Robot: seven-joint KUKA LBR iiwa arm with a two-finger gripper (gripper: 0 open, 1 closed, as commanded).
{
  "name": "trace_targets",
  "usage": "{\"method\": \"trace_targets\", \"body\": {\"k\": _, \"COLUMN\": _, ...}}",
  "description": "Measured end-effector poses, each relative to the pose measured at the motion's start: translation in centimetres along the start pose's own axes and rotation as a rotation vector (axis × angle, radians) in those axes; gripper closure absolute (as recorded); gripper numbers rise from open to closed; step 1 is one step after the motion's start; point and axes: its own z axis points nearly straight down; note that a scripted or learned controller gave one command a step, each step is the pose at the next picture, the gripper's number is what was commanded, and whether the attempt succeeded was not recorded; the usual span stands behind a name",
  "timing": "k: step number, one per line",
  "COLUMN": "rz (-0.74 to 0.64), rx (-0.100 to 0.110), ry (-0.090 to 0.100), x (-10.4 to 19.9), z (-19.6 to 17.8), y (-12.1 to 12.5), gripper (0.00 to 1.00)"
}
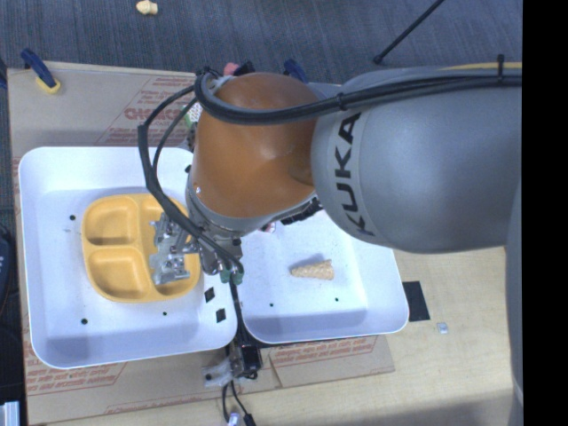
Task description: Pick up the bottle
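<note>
Over the left bin (pixel 53 327), the hand (pixel 169 260) hangs low above a yellow divided tray (pixel 111 238), its metal parts against the tray's right edge. How far it is spread cannot be told. No bottle can be made out. The grey arm (pixel 426 167) bends down from the right, crossing the right bin (pixel 373 313), where a cone (pixel 312 270) lies.

Even, soft light; slight blur.

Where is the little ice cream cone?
In the camera view, the ice cream cone lies on its side on the floor of the right bin, just right of the gripper and below the big grey arm.
</note>
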Motion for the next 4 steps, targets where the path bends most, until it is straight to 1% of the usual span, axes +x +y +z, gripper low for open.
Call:
{"method": "trace_targets", "body": {"k": 1, "rz": -0.305, "rx": 0.0, "ry": 0.003, "x": -0.6, "z": 2.1, "y": 1.3, "gripper": 1.0}}
{"method": "trace_targets", "body": {"k": 2, "rz": -0.12, "rx": 0.001, "ry": 0.003, "x": -1.5, "z": 2.3, "y": -4.0, "gripper": 1.0}}
{"method": "trace_targets", "body": {"k": 3, "rz": -0.438, "rx": -0.001, "ry": -0.001, "x": -1.8, "z": 2.1, "y": 2.6, "gripper": 1.0}}
{"method": "trace_targets", "body": {"k": 4, "rz": -0.066, "rx": 0.0, "ry": -0.002, "x": -2.2, "z": 1.2, "y": -0.6, "gripper": 1.0}}
